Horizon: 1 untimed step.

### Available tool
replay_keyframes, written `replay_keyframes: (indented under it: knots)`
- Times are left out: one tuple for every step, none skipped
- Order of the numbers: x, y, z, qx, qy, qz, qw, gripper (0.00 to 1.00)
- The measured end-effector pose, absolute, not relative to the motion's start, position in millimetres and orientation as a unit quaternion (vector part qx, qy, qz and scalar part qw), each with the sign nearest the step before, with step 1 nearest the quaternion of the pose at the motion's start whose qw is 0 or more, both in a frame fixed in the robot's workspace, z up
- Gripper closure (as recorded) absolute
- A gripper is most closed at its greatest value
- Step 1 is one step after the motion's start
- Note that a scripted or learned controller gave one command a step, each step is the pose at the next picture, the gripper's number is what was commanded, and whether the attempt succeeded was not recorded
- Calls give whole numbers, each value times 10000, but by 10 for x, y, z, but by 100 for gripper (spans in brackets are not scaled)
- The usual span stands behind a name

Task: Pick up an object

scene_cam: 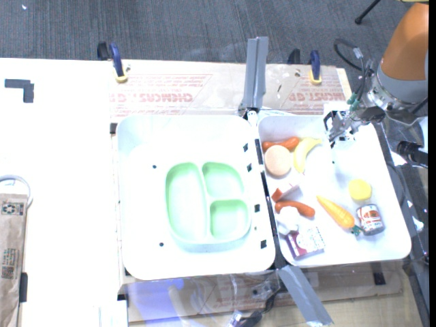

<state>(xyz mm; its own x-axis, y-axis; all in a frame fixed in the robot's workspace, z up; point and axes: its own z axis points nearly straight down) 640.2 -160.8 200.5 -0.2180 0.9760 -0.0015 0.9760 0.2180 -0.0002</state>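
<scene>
Grey carpet behind; white bench [54, 135] bearing two shallow bins side by side. Right bin [388, 247] loaded with small play-food items; no single target named, so best candidate judged: banana [305, 152], at about 11 o'clock in that bin, touching or just beside a peach-coloured egg [277, 161] at its 8 o'clock. Likely light, hollow, rigid plastic, smooth and somewhat slippery; not fragile. Best taken across the narrow middle of the curve, jaws square to its length, clear of the egg. Outward: red chilli [283, 144] along the bin's far-left wall; lemon [360, 189] lying free near centre-right, round and prone to roll; carrot [336, 212] at 5 o'clock from the banana; small tin can [370, 219] just beside the carrot tip, stiffer and heavier by appearance; flat carton [304, 242] at the near edge. Left bin [136, 251] holding a green divided tray [208, 206]. Gripper [338, 127] at 2 o'clock from the banana, over the bin's far rim, apart from every item; open or closed: cannot tell, nothing seen held.
</scene>
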Motion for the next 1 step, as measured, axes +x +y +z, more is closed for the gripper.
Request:
replay_keyframes:
  knots:
    - [6408,-1608,2095,6242,7813,-9,14,100]
